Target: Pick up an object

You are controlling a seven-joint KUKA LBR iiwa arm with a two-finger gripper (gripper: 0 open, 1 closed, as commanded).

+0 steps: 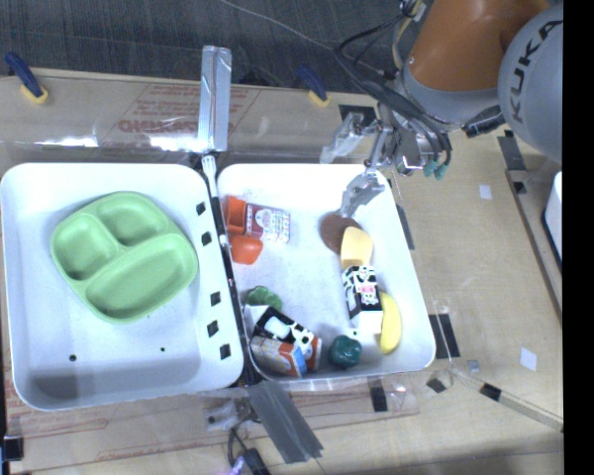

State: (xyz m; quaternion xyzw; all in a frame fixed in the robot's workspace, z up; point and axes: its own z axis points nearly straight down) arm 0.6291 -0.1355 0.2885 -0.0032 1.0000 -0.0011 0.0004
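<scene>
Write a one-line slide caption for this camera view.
Gripper poised over the right bin of toy foods, above a brown piece; green divided plate in the left bin.

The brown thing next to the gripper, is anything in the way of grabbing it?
Nothing visible sits between the gripper and the brown object. The yellow block touches its right side, so that could crowd a grasp.
</scene>
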